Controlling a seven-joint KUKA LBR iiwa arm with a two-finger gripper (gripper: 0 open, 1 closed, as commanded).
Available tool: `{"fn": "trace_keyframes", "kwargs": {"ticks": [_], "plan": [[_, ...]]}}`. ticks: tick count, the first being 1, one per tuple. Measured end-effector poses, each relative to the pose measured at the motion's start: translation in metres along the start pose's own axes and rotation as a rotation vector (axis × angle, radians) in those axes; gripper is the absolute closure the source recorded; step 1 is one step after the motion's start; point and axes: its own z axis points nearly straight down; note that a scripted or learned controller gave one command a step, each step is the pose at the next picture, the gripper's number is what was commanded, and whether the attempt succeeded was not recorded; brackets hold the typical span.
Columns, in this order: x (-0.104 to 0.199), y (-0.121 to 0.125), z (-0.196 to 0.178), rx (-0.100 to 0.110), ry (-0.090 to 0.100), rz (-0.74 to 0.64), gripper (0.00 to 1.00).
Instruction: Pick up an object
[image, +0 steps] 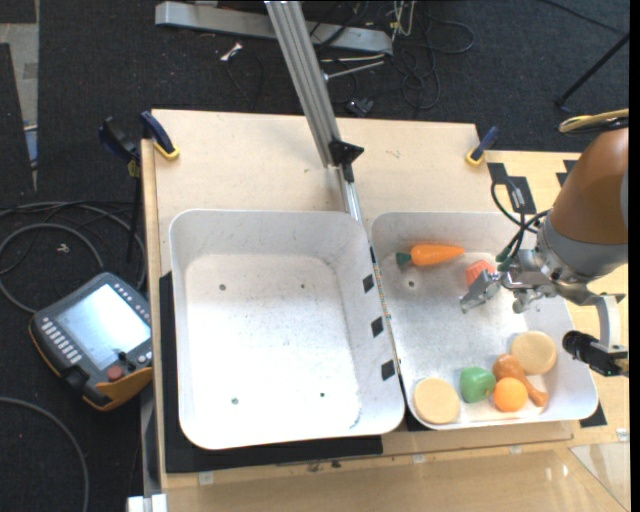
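Two shallow white bins (270, 330) are set on a wooden bench. Whether the gripper (478, 290) is holding anything cannot be told. A small red toy (480, 269) is touching it. The toy could be knocked aside.

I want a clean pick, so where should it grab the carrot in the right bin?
Grip the carrot across its thick orange middle, coming straight down from above. It lies flat and lengthwise, green end left, apart from the other toys.
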Motion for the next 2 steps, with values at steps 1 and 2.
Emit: {"fn": "trace_keyframes", "kwargs": {"ticks": [1,2], "plan": [[0.006,-0.001,0.063,0.000,0.001,-0.001,0.00],[0.005,0.001,0.049,-0.008,-0.002,0.000,1.00]]}}
